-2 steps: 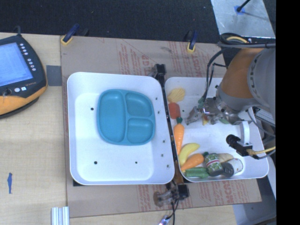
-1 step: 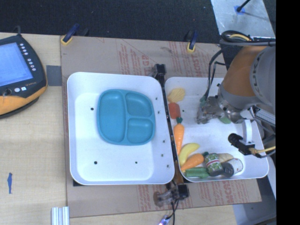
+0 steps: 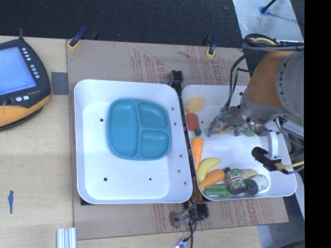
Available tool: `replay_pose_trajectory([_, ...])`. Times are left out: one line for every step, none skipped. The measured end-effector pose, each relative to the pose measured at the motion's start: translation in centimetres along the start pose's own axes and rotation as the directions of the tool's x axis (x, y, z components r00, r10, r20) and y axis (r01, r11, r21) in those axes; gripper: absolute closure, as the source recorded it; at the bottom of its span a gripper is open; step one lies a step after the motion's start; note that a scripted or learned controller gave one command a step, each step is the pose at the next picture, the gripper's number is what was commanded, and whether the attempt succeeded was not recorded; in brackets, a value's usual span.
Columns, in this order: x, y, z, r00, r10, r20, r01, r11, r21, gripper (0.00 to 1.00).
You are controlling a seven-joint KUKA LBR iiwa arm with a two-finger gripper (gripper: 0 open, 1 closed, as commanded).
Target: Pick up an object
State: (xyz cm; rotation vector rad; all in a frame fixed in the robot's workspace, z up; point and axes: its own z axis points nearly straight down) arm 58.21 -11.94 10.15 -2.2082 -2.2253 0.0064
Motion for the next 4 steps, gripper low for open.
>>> replay_pose_trajectory([0.5, 6.8, 1.0, 1.000, 0.008, 0.000, -0.008, 1.000, 0.013, 0.00])
replay_pose_trajectory([0.3, 7.0, -0.2, 1.000, 0.002, 0.005, -0.002, 1.000, 0.005, 1.00])
replay_pose_trajectory([0.3, 7.0, -0.2, 1.000, 0.002, 0.005, -0.002, 1.000, 0.006, 0.00])
replay_pose_trajectory([0.3, 7.0, -1.3, 1.000, -0.003, 0.005, 0.003, 1.000, 0.007, 1.00])
